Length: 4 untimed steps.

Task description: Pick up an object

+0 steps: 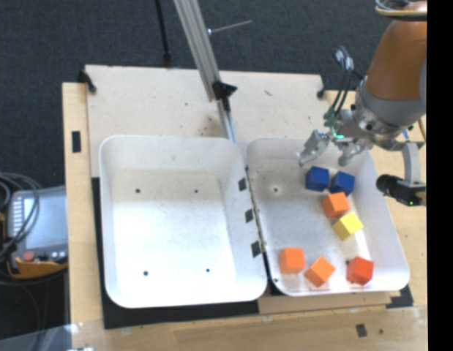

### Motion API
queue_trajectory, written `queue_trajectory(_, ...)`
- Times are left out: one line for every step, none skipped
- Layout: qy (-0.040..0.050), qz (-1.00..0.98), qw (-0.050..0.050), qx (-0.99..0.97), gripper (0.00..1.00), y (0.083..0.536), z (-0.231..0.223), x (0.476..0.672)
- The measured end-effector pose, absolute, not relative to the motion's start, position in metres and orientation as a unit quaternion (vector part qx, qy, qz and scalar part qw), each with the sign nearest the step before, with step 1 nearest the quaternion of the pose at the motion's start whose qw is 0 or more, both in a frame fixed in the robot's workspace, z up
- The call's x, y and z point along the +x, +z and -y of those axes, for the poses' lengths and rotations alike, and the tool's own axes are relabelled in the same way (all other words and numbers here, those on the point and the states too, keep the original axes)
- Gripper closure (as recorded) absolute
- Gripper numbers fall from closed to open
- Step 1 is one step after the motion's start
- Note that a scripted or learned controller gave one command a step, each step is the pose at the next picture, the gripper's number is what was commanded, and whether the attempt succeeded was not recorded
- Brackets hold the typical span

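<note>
The right bin [285, 210] holds several small blocks. Two blue blocks [317, 178] [343, 182] sit side by side near its back. Below them lie an orange block [334, 204] and a yellow block [347, 225]. Along the front edge are two orange blocks [291, 259] [320, 270] and a red block [360, 270]. My gripper [331, 150] hangs over the back of the right bin, just above the blue blocks. Its fingers [312, 152] stand apart, open, with nothing between them.
The left bin [171, 218] lies beside the right one, with a raised divider between them. A slanted metal pole [200, 46] rises from the bench behind the bins. A grey control box [32, 229] with cables sits off the bench's left side.
</note>
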<state>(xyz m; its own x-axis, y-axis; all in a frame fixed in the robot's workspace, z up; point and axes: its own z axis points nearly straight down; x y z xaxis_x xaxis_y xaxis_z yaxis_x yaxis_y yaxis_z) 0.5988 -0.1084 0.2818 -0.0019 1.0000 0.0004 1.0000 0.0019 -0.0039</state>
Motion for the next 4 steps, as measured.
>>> queue_trajectory(-0.0004,0.708,0.000,-0.707,0.00,0.284,0.109,0.599)
queue_trajectory(0.0025,0.706,0.001,-0.708,0.00,0.221,0.112,0.597)
queue_trajectory(0.0021,0.706,0.002,-0.709,0.00,0.171,0.105,0.591)
queue_trajectory(0.0022,0.704,0.002,-0.710,0.00,0.114,0.097,0.590)
